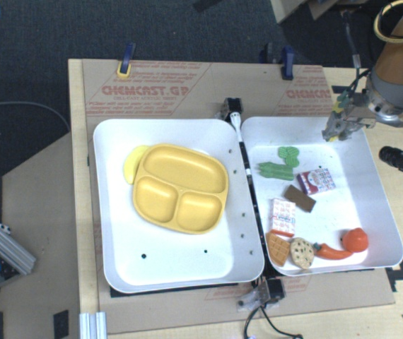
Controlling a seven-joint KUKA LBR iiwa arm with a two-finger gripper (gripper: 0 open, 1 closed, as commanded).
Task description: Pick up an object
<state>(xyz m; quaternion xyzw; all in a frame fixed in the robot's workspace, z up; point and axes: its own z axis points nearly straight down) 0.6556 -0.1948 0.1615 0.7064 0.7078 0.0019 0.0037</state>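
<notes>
Objects are clustered in the right bin (371,182): green toy (281,162), packets, cookie (301,252). Gripper (337,130) is positioned at upper right, above the rim; finger state cannot be determined. Risk: a miss caused by tightly grouped, flat items.
</notes>
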